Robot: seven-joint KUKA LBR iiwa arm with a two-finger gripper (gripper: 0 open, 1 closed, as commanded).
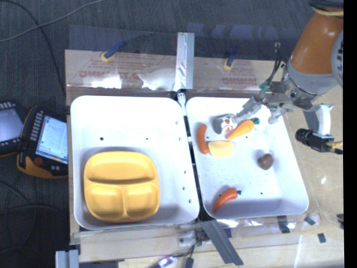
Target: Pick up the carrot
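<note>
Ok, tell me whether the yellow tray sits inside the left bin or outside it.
Inside. The yellow tray lies flat on the floor of the left bin, near its front corner, within the white rim.

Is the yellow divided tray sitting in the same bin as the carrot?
No, the yellow divided tray sits in the left bin, while the carrot lies in the right bin.

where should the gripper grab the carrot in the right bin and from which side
Probably mid-body on the carrot, coming from above with fingers across its narrow width. It lies flat, slanted, green tip up-right. A small can crowds its lower-left end, so staying toward the middle looks safer. The gripper is close by.
</note>
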